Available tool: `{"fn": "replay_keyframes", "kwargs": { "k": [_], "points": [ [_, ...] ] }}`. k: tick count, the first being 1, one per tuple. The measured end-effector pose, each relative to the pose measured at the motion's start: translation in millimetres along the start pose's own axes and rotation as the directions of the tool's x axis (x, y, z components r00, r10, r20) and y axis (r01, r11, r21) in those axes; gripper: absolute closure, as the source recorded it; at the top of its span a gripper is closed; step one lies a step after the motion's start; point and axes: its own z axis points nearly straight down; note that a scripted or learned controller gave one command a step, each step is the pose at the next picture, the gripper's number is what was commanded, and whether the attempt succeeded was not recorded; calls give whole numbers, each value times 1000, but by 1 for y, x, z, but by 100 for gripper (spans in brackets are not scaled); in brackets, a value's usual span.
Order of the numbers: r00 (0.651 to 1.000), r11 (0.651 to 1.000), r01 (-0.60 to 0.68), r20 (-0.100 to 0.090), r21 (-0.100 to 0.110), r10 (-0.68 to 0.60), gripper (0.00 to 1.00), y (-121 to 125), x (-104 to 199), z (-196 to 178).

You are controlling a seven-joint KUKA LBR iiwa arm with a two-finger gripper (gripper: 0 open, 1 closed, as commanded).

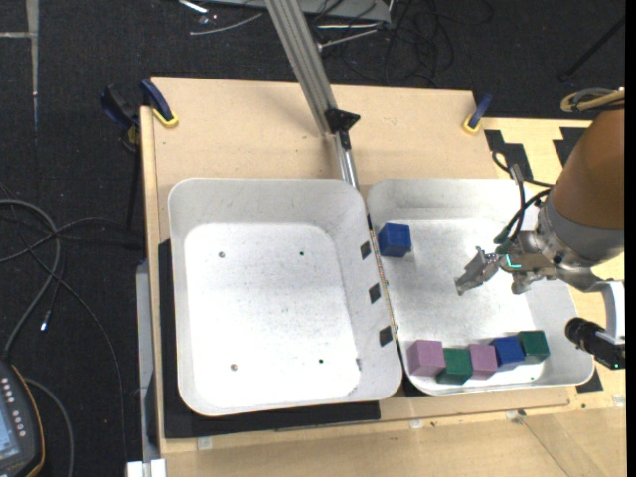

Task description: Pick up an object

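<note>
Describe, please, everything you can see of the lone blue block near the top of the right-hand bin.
The lone blue block is a small cube of solid, matte blue, plastic or painted wood by its look. It sits flat on the speckled white floor of the right bin, close to the wall shared with the other bin, and looks slightly turned. Nothing touches it but the floor. The hand hangs to its right, well apart from it, and the row of blocks lies far below.

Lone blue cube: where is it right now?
The blue cube sits in the right bin, upper left corner near the divider, apart from the gripper and the bottom row of blocks.
</note>
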Motion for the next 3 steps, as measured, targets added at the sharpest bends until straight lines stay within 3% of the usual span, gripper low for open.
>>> {"fn": "replay_keyframes", "kwargs": {
  "k": [1, 2, 3],
  "points": [
    [1000, 1000, -5, 0, -4, 5, 0, -14, -92, 126],
    [1000, 1000, 4, 3, -6, -4, 0, 34, -96, 116],
    [1000, 1000, 3, 5, -10, -3, 0, 32, -92, -40]
  ]
}}
